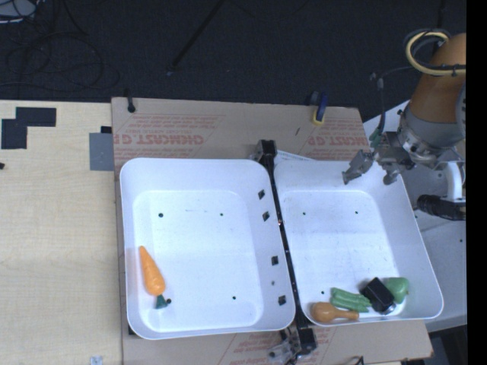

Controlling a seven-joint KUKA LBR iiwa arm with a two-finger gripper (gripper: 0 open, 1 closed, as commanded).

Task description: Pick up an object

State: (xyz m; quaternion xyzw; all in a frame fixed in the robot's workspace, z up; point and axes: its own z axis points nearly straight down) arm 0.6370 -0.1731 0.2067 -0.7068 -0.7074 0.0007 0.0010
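- The end effector (370, 167) hovers over the far right corner of the right bin (426, 268), fingers spread apart, gripping nothing
- A carrot (151, 271) lies in the left bin (125, 226)
- A green pod (350, 299), black block (378, 294) and orange gourd (332, 312) cluster at the right bin's near edge

You have two bins side by side on the surface (53, 226), resting on a cardboard sheet (228, 128) that reaches past their far edges. In the left bin (198, 181), a carrot (151, 271) lies near the near-left corner, along the left wall. In the right bin (342, 219), four things crowd the near-right corner: a pear-shaped toy (332, 312) sits nearest the near wall, a bean pod (350, 299) just behind it, a dark block (378, 295) to the pod's right, touching it, and a rounded toy (397, 286) behind the block, against the right wall. The hand (373, 166) hangs over the right bin's far-right corner, well apart from those things.
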